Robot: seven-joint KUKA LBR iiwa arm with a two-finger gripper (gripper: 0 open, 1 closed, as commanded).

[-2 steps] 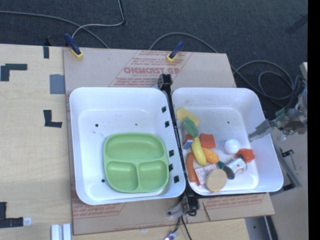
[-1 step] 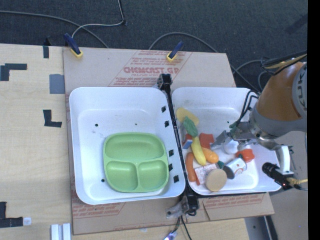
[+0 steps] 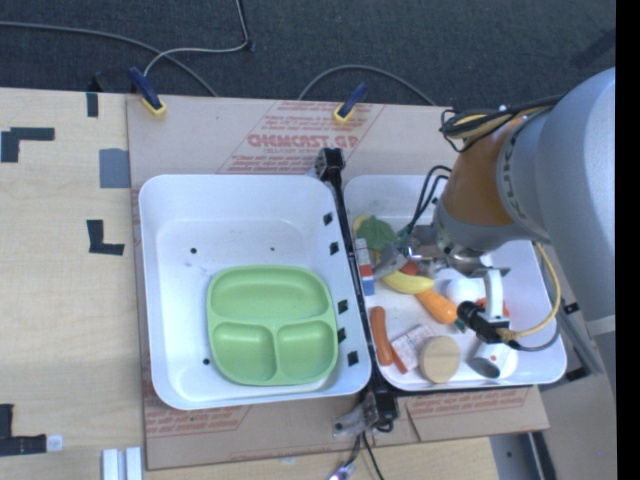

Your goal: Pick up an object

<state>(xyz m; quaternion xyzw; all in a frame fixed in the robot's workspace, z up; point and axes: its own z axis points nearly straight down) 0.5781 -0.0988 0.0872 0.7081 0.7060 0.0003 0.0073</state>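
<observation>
Several small toy foods crowd the right bin (image 3: 545,373). I pick the banana (image 3: 408,282), lying mid-bin beside the carrot (image 3: 438,306): light, stiff, probably slick plastic, best pinched across its middle. The gripper (image 3: 415,251) hangs over it; its state I cannot tell.

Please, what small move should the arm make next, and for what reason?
Probably a short descent. The gripper hangs over the right bin, just above the yellow banana, with an orange carrot close beside. Nothing is visibly held, so lowering onto the banana seems sensible.
</observation>
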